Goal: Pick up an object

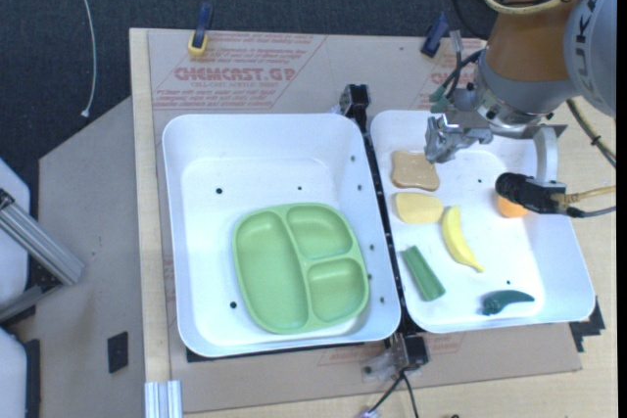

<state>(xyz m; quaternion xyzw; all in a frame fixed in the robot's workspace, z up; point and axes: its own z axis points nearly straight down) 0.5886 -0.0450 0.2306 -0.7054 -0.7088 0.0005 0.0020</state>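
Cardboard-topped counter [157,210], two white bins. Near to far in the right bin [568,299]: teal piece [506,301], green stick [424,272], banana [458,237], yellow slab [418,207], toast [414,171]. All look like light, stiff, slick plastic; pinch toast's flat sides. Open floor beside it. Hand [443,140] hovers above it, probably apart, nothing held.

Camera view: one fixed camera, mounted above the bench [147,210] and directed downward at a slant. Both white bins are taken in whole, the left bin [186,152] toward the frame's middle and the right bin [558,259] toward its right side. Dark floor is included along the top and left. The arm [549,5] is seen entering from the upper right. A middle distance is kept.
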